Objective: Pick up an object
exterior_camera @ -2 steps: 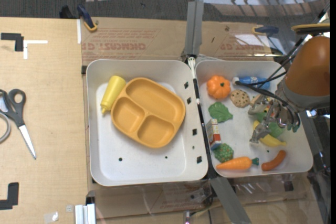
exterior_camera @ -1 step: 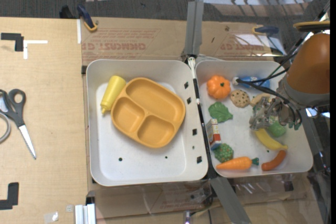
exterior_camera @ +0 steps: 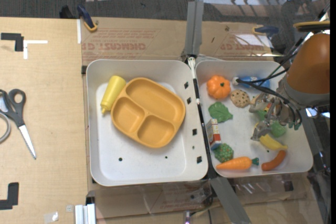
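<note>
My gripper (exterior_camera: pixel 264 124) hangs low in the right bin (exterior_camera: pixel 239 117), at its right side, under the orange wrist band. Its metal fingers point down over a yellow banana (exterior_camera: pixel 273 142) and a green item (exterior_camera: pixel 278 130) beside it. Whether anything sits between the fingers I cannot tell. Around it lie an orange pumpkin (exterior_camera: pixel 219 87), a cookie (exterior_camera: pixel 240 98), a green leafy piece (exterior_camera: pixel 220 112), a broccoli (exterior_camera: pixel 224 152), a carrot (exterior_camera: pixel 236 164) and a red sausage (exterior_camera: pixel 273 160).
The left bin (exterior_camera: pixel 105 165) holds a yellow divided plate (exterior_camera: pixel 146 112) and a yellow bottle (exterior_camera: pixel 112 93) at its upper left. A small red-and-white packet (exterior_camera: pixel 214 131) lies by the divider. Scissors (exterior_camera: pixel 18 118) rest on the bench at far left.
</note>
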Tool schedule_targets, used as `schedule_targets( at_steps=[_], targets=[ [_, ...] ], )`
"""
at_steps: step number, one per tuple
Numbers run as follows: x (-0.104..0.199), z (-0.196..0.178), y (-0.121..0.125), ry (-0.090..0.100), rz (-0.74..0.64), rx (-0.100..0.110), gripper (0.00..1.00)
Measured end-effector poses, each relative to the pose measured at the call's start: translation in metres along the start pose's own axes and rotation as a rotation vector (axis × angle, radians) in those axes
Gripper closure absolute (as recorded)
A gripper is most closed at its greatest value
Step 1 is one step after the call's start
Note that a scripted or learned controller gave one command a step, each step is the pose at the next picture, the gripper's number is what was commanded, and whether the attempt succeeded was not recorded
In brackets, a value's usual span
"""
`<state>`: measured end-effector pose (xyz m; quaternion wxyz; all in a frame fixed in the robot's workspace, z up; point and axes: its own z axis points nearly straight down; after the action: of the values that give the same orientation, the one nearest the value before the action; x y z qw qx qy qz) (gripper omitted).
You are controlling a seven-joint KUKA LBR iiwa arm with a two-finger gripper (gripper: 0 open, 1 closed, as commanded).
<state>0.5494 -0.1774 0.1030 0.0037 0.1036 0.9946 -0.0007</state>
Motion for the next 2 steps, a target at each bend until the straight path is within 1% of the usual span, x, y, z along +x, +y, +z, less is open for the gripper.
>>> schedule_targets(
  at_steps=[1,2],
  targets=[
    [-0.001,-0.010,0.000,-0.004,-0.003,0.001,1.00],
    [0.068,0.011,0.019,0.008,-0.166,-0.002,1.00]
  ],
)
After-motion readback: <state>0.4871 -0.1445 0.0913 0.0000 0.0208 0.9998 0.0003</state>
